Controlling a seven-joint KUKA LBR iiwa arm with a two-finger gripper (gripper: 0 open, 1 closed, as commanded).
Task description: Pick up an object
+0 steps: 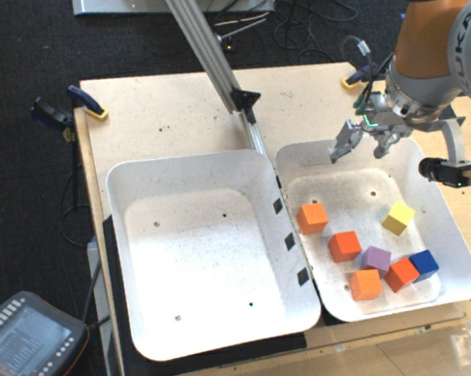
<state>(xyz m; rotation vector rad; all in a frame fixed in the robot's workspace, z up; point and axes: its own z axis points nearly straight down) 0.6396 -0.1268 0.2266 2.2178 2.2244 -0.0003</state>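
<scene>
- Camera view: two shallow white bins sit side by side on the bench (pixel 167 115). The left bin (pixel 139 237) holds no blocks; its floor shows a few small dark specks.
- The right bin (pixel 445 225) holds all the blocks, gathered in its near half.
- An orange block (pixel 312 217) lies farthest back and to the left, apart from the others.
- A red-orange block (pixel 345 246) sits just beyond and left of a purple block (pixel 375 258), close enough that they seem to touch.
- A second orange block (pixel 366 283) lies nearest the front rim, just beside the purple one.
- A red block (pixel 402 274) and a blue block (pixel 424 264) touch each other at the right end of the cluster.
- A yellow block (pixel 399 218) stands alone toward the right wall.
- The blocks are roughly cubic, so none shows a long axis; each sits flat, turned at its own angle, the yellow and purple ones cornerwise to the bin walls.
- The gripper (pixel 365 143) hangs above the far rim of the right bin, well apart from every block. Its two fingers (pixel 342 143) are spread, tips pointing down and to the left, with nothing between them.
- The arm's orange band (pixel 425 28) shows at upper right.
- A handheld control pendant (pixel 25 349) lies off the bench at lower left.
</scene>
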